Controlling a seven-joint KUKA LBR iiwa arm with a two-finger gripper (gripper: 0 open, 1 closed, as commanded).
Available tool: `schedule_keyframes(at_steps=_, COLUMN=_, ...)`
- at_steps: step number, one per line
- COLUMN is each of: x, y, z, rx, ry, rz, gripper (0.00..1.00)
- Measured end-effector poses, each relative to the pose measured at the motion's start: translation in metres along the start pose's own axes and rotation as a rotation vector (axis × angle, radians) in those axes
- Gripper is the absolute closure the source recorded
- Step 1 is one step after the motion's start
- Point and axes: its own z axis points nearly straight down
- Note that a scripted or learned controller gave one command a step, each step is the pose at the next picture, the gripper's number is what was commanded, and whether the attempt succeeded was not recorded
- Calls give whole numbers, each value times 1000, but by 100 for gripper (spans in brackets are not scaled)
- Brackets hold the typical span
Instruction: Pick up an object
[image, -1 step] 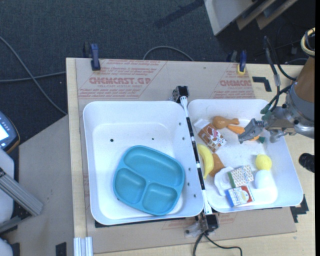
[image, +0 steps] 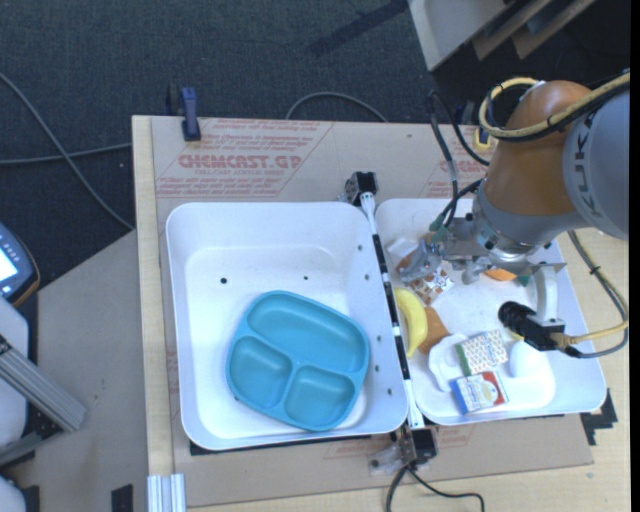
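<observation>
small carton (image: 479, 391), pincer (image: 437, 262) above

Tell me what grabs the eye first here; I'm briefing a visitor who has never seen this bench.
The bright blue divided tray stands out most, lying alone in the left bin. Next is the arm with its orange band, bent over the right bin from the right. Under it lies a small jumble: a yellow banana by the divider and little cartons toward the front.
</observation>
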Motion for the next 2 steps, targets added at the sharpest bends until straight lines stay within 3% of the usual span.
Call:
schedule_keyframes(at_steps=1, x=-50, y=33, z=99, rx=-7, ry=-1, rz=12, gripper=0)
schedule_keyframes(at_steps=2, x=-46, y=57, z=95, rx=6, ry=-1, rz=2, gripper=0)
